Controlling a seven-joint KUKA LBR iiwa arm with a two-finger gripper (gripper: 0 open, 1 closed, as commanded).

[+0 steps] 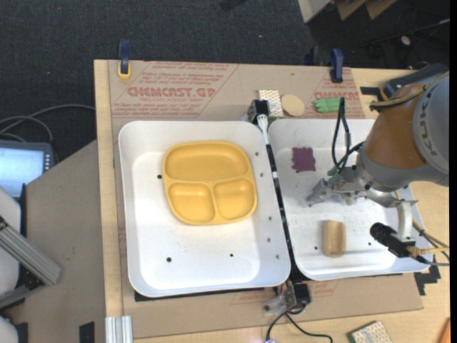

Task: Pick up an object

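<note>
Gripper (334,195) fingers spread open, gripping nothing; purple block (303,159) near, up-left of fingers; tan cylinder (333,237) near, below fingers.

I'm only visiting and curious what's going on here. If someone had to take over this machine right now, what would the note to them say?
Gripper: low over the right bin; whether it is open or shut cannot be told, and nothing visibly in it.
Things: purple square and tan block both lie on the right bin's floor, each apart from the gripper. Yellow divided plate sits in the left bin.
Done: nothing lifted yet.
Left: grasp one object and raise it; the purple square and tan block look nearest.
</note>
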